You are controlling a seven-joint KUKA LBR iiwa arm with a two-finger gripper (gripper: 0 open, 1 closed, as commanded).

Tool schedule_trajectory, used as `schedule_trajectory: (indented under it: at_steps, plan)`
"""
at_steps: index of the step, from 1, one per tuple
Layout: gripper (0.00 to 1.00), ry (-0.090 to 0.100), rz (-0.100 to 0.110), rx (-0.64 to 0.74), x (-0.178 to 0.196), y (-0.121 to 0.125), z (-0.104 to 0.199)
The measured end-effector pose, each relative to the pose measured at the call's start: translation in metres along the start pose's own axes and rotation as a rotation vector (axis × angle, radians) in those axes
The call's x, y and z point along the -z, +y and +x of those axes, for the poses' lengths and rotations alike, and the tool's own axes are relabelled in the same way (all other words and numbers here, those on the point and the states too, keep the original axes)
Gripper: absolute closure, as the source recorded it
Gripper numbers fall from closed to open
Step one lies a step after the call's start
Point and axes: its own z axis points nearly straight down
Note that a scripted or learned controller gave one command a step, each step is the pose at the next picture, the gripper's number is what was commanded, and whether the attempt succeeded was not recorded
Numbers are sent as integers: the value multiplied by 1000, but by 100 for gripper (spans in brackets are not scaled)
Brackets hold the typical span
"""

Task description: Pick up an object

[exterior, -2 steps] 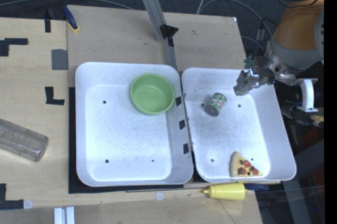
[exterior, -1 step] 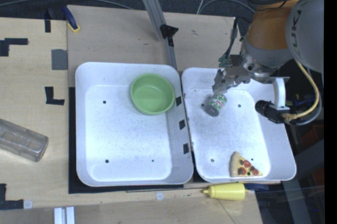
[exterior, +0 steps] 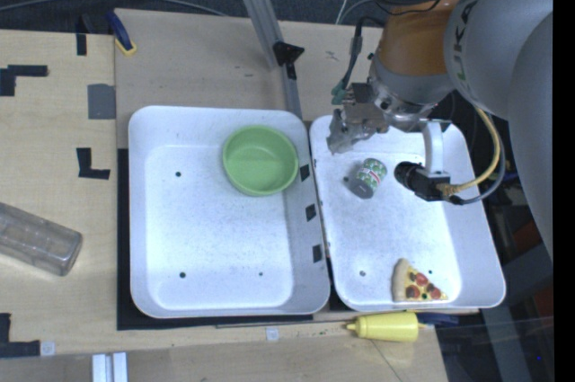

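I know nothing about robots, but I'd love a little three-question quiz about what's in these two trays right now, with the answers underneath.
1. True or false: the round green plastic bowl sits in the left white bin.
2. Which lies nearest the robot's hand? A) the toy pizza slice with red toppings B) the small green-labelled can C) the yellow squeeze bottle
3. Fill in: the yellow squeeze bottle lies on the bench, just outside the ______ edge of the right white bin.

Key: 1 true. 2 B; the can lies on its side, just below the hand. 3 near (bottom of the picture).
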Motion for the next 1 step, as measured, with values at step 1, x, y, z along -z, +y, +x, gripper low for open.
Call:
schedule_trajectory:
  at_steps: [1]
  plan:
    - [100, 0, 0, -1, 1, 14, 49]
